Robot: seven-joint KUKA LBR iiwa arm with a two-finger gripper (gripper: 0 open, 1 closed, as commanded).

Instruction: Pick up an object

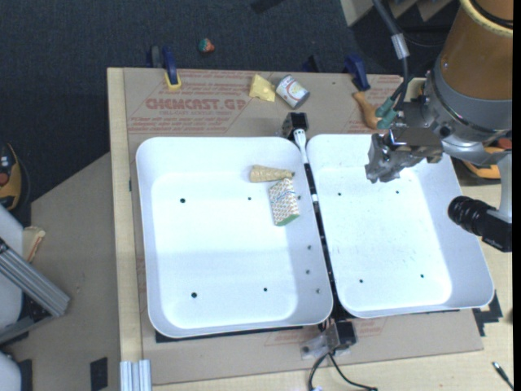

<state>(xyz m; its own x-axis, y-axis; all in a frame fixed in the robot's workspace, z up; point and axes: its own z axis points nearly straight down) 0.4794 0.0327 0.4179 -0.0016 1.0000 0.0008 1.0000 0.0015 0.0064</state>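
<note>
Two objects lie in the left bin (163, 243) near its upper right corner: a tan cone-shaped piece (269, 173) and, just below it, a small patterned green-and-white packet (283, 201). My gripper (381, 169) hangs over the upper part of the right bin (456, 292), well right of both objects. I see nothing between its fingers.
On the bench behind the bins lie a yellow wedge (262, 89), a small white-and-grey block (292, 91) and an orange piece (365, 105). A black-headed brush (298, 130) rests along the gap between the bins. Blue clamps (170, 65) hold the back edge.
</note>
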